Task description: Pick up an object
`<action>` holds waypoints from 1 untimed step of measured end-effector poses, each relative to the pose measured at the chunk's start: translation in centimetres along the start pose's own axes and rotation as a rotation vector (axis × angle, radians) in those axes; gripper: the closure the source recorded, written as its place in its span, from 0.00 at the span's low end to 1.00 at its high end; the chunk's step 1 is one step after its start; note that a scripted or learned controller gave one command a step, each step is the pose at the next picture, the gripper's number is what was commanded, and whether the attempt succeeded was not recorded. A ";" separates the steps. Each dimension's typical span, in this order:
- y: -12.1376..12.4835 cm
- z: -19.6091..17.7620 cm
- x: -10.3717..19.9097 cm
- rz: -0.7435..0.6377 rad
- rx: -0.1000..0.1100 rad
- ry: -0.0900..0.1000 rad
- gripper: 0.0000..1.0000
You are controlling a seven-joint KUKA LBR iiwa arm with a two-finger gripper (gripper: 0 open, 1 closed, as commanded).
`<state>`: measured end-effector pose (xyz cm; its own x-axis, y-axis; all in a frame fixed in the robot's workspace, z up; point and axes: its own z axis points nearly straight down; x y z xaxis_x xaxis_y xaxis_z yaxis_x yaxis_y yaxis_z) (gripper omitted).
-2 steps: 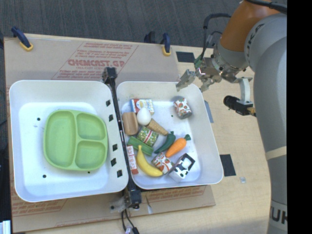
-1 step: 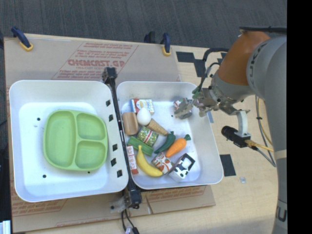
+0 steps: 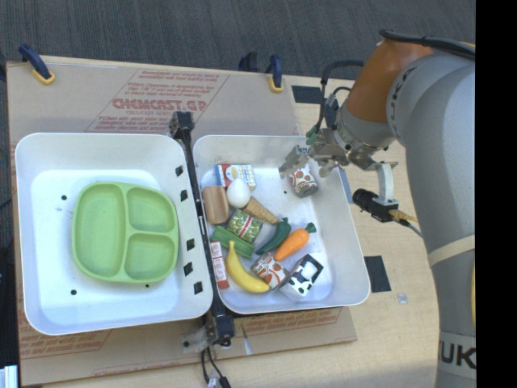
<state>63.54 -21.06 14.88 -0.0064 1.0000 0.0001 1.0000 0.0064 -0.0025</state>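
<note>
My gripper point(image 3: 308, 163) hangs over the far right corner of the right bin point(image 3: 347, 241). A small tin with a red and white label point(image 3: 304, 182) sits between its fingers, tilted and close to the bin's right wall. The rest of the play food lies in a heap toward the bin's left and front: a white egg point(image 3: 238, 193), a small carton point(image 3: 239, 174), a brown cylinder point(image 3: 215, 204), a cone point(image 3: 261, 210), a green tin point(image 3: 245, 226), a carrot point(image 3: 292, 243), a banana point(image 3: 242, 272) and a black and white carton point(image 3: 304, 275).
The left bin point(image 3: 40, 297) holds a green divided plate point(image 3: 125, 231). A black divider clamp point(image 3: 182, 124) stands between the bins. The grey arm point(image 3: 420, 120) comes in from the right, with cables point(image 3: 380, 204) along the bin's right rim.
</note>
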 end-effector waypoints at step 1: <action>2.1 5.8 1.0 -0.001 0.002 0.000 0.00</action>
<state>65.59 -20.10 9.12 -0.0074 1.0000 -0.0003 1.0000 0.0074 -0.0045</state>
